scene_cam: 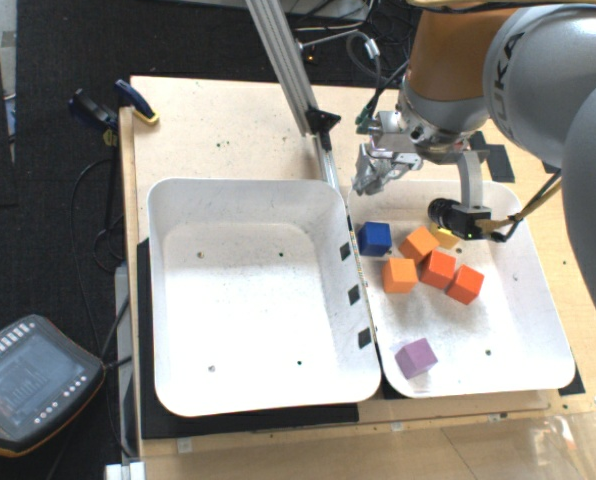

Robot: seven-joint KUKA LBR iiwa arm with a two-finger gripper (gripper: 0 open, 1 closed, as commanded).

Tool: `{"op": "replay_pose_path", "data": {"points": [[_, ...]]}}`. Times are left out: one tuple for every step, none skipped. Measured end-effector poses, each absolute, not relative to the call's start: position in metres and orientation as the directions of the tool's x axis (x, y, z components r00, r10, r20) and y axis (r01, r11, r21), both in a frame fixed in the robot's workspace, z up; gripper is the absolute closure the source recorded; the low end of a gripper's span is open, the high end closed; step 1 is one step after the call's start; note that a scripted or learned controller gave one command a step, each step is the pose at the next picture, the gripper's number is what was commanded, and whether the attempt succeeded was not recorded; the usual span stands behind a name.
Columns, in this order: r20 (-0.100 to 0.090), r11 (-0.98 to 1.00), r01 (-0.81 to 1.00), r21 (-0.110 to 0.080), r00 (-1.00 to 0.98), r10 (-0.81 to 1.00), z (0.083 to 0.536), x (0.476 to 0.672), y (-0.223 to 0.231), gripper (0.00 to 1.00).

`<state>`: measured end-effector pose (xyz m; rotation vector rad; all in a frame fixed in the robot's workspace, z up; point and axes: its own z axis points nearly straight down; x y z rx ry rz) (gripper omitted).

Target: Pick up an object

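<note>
Arm: grey KUKA arm [538, 58] with an orange band reaches in from the right, its wrist above the far end of the right bin.
Gripper: gripper [370, 180] hangs over the far left corner of the right bin [538, 338], fingers pointing down and to the left.
Jaws: nothing shows between the fingers; whether they are spread or closed I cannot tell at this angle.
Blue cube: blue cube [375, 238] sits in the right bin near the dividing wall, just below the gripper and apart from it.
Orange cubes: a cluster of four orange cubes [439, 267] lies right of the blue cube, close together, some touching.
Yellow piece: a small yellow piece [448, 235] shows at the far edge of the orange cluster.
Purple cube: purple cube [415, 357] lies alone toward the near edge of the right bin, well apart from the others.
Left bin: left bin [178, 208] stands beside the right one, their walls touching.
Pendant: a grey control pendant [28, 383] lies off the bench at the lower left.
</note>
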<state>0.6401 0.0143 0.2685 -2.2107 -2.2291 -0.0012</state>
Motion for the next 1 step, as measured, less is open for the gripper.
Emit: {"op": "replay_pose_path", "data": {"points": [[0.001,0.008,1.000,-0.003,-0.008,1.000,0.2481,0.6277,0.0625,1.00]]}}
